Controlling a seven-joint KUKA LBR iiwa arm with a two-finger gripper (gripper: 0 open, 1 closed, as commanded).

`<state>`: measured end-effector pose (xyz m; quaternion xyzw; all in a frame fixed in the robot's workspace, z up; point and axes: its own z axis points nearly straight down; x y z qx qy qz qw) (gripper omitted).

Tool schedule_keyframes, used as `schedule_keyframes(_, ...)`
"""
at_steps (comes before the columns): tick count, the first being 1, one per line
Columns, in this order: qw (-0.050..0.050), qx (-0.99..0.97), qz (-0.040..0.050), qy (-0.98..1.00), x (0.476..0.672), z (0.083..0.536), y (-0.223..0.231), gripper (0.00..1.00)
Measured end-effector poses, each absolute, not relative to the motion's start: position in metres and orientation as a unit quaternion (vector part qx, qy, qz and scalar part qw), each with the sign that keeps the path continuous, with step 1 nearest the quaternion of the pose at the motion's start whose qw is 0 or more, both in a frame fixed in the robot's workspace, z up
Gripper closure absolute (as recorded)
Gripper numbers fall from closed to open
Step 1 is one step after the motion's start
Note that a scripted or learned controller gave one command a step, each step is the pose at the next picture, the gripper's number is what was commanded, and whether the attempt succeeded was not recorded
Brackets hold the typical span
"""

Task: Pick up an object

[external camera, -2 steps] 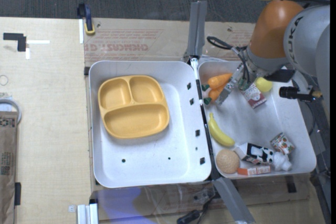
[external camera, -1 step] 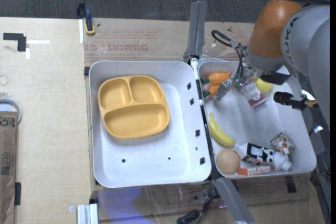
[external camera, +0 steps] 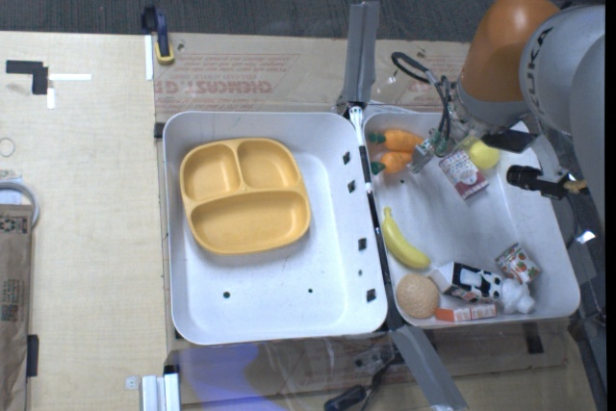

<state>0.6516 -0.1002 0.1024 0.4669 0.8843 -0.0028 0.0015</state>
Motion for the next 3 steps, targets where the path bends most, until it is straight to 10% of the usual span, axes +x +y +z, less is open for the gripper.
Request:
schedule_keyframes(1,-0.002,0.643,-0.002,0.766,0.658,0.091,-0.099,1.0)
schedule_keyframes(2,0.001,0.4,0.0002,0.917,0.625,0.093,-0.128,1.0)
schedule_keyframes(3,0.001,0.503,0.0004,0.865,0.648,0.134,-0.1,1.0)
